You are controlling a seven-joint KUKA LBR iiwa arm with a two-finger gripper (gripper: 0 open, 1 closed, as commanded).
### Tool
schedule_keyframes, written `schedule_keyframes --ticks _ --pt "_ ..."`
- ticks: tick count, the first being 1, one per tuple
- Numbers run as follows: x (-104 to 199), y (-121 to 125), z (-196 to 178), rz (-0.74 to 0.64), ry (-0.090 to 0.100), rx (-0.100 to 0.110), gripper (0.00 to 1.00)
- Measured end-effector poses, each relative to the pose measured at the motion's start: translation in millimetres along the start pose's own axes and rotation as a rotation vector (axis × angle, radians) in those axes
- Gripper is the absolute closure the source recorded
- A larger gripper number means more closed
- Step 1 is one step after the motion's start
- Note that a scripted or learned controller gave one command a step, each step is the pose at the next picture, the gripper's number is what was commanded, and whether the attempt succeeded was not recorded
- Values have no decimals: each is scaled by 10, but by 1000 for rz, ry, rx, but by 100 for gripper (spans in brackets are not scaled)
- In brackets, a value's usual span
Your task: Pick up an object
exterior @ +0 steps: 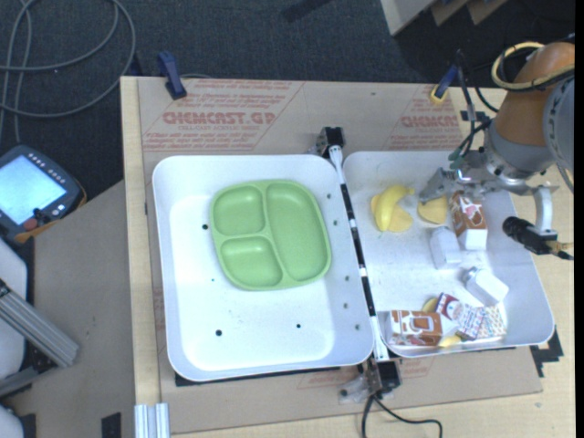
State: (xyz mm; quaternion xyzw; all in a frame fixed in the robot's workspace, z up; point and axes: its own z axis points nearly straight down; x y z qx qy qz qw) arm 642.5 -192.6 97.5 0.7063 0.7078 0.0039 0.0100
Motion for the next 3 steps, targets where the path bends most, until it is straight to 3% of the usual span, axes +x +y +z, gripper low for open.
schedule_keyframes --ticks 1,2,3 --pt "-217 -72 -11 -6 6 -12 0" --pt "229 174 -1 1 -7 -9 0" --pt "3 -13 -4 -3 0 -12 0"
